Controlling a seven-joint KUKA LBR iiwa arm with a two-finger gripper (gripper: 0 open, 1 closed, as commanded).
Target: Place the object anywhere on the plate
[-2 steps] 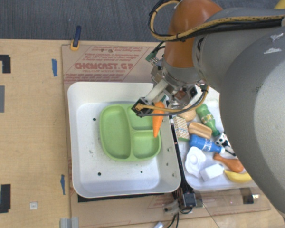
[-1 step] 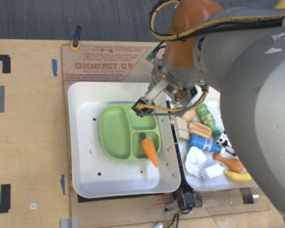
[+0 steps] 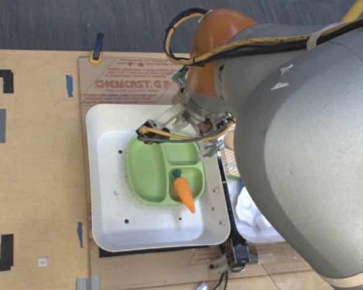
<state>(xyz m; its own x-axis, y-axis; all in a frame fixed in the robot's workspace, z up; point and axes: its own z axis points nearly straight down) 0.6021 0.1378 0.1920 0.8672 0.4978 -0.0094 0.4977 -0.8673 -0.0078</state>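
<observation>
A green plate (image 3: 150, 169) with three compartments lies in the left white bin (image 3: 109, 222). An orange toy carrot (image 3: 184, 192) with a green top rests in the plate's lower right compartment, its tip reaching over the plate's rim. My gripper (image 3: 201, 139) hangs over the plate's far right edge, above the upper right compartment and apart from the carrot. Nothing shows between it and the plate. The big grey arm hides much of the right side.
The right bin (image 3: 249, 231) is mostly covered by the arm; something white (image 3: 249, 210) lies in it. A brown cardboard sheet (image 3: 127, 80) lies behind the left bin. The bin floor left of and below the plate is bare.
</observation>
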